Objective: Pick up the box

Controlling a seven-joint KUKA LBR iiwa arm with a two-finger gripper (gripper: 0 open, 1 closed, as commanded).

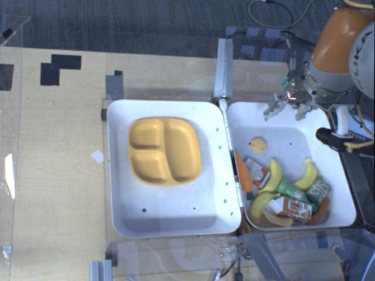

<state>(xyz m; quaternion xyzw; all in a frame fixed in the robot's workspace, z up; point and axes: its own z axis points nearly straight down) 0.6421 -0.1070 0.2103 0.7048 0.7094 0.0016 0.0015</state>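
An orange and white carton box point(293, 209) lies at the front of the right bin point(293, 134), partly under a banana and a green item. My gripper point(286, 110) hangs over the bin's far edge, well behind the box. Its two fingers are spread apart, open, with nothing between them. A smaller green box point(320, 190) lies at the right of the pile, and a white and red packet point(254, 169) lies at its left.
Bananas point(272, 177) point(306, 175), a carrot point(244, 175) and a green bottle point(291, 189) crowd the right bin's front. A small round tan piece point(256, 144) lies apart mid-bin. The left bin point(117, 209) holds a yellow divided plate point(165, 150).
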